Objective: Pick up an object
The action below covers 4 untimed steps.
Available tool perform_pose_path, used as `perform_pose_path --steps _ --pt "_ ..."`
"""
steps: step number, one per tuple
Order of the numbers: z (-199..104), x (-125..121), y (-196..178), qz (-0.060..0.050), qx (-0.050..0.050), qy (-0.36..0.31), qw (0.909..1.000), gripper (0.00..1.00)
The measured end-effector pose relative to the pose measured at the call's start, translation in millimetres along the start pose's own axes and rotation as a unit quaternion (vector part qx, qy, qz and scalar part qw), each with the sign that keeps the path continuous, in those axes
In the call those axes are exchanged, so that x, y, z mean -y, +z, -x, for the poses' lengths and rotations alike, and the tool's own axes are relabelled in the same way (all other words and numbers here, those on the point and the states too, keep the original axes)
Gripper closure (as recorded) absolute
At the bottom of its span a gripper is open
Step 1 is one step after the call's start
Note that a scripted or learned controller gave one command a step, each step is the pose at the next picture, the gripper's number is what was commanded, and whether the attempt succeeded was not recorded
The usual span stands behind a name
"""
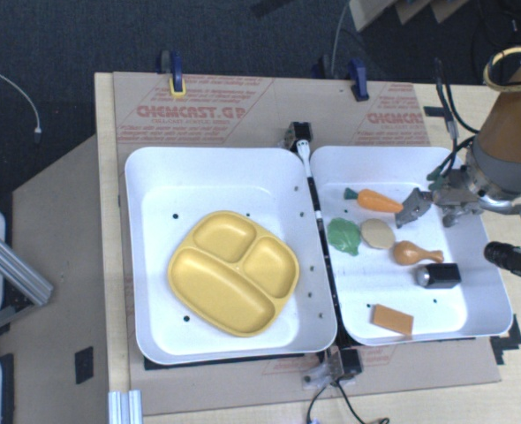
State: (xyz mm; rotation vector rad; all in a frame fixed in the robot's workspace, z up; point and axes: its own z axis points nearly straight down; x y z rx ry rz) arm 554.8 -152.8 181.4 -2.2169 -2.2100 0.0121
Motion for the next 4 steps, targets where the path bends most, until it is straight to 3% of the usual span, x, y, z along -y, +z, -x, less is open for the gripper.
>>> perform_pose_path --steps 1,3,4 --pt "0 -3 -7 0.007 0.001 -0.002 1.0 0.0" --pt "-9 3 96 0.004 0.0 -0.001 1.0 0.0" --pt "-9 2 82 0.007 0.002 -0.001 1.0 1.0"
